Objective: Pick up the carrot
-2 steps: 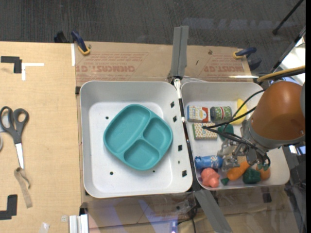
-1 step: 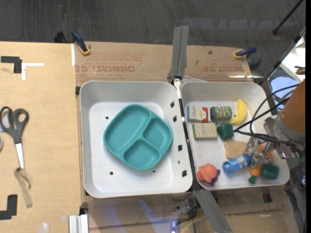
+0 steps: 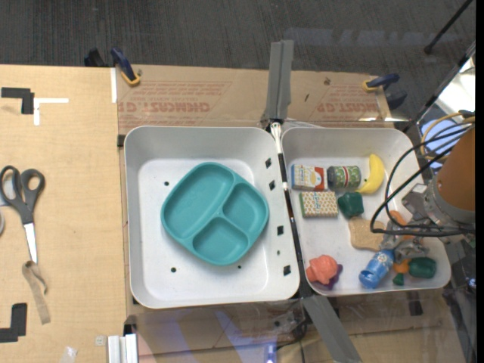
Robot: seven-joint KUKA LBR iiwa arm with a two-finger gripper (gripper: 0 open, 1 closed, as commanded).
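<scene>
The carrot (image 3: 402, 264) appears as a small orange piece at the front right of the right bin (image 3: 302, 153), between a blue bottle (image 3: 376, 269) and a green object (image 3: 422, 267); most of it is covered. Another orange bit (image 3: 398, 218) shows at the gripper's left side, and I cannot tell what it is. My gripper (image 3: 414, 229) hangs over the bin's right side, just above the carrot's spot, among black cables. Nothing visibly sits in it.
A teal divided plate (image 3: 215, 213) lies in the left bin (image 3: 140, 225). The right bin also holds a small carton (image 3: 308, 177), a can (image 3: 344, 176), a banana (image 3: 372, 174), a patterned box (image 3: 318, 203), a green block (image 3: 350, 204), a bread slice (image 3: 365, 237) and a pink fruit (image 3: 323, 269).
</scene>
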